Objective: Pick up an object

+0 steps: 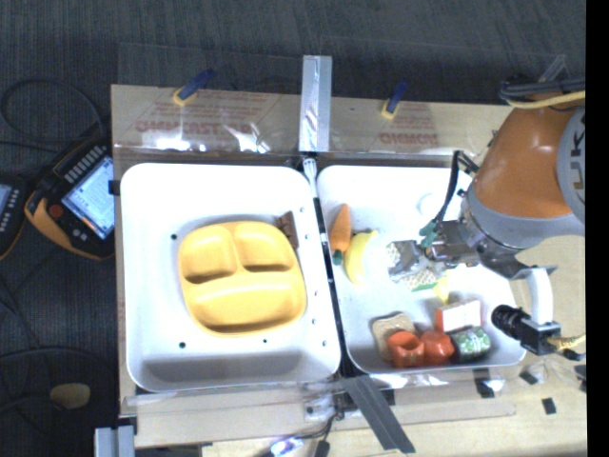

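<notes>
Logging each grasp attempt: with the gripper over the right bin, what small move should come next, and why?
Probably a short descent. The gripper sits in the right bin beside the banana, with the carrot further left, and nothing is visibly held.

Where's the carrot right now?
The carrot lies in the right bin, against its left wall, touching the yellow banana-like piece just right of it.

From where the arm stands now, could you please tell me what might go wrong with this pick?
1. The tool hangs over the right bin between the banana and the toy pile, so it may close on nothing.
2. The carrot touches the banana, so grasping either could drag the other.
</notes>
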